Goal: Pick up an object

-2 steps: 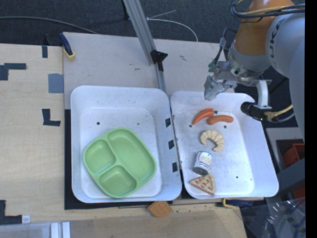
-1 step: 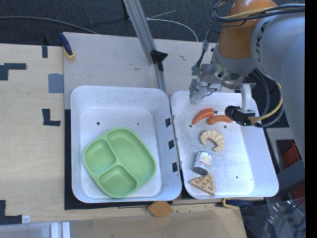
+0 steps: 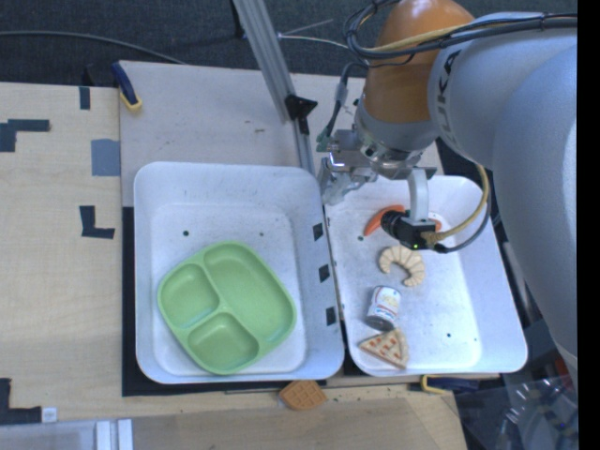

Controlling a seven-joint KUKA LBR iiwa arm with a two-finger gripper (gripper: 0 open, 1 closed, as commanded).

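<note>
A plate lies in the left bin. In the right bin, a can sits at 6 o'clock from a croissant.

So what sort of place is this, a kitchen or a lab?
Probably a robotics lab bench: a grey robot arm with an orange band reaches over two shallow white plastic bins holding a green divided plastic plate and a tan toy croissant.

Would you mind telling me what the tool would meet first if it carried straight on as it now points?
Probably the bare floor of the right bin, at its far left corner by the shared rim; the tool points down there. The croissant lies aside of that line. Depth is unclear.
</note>
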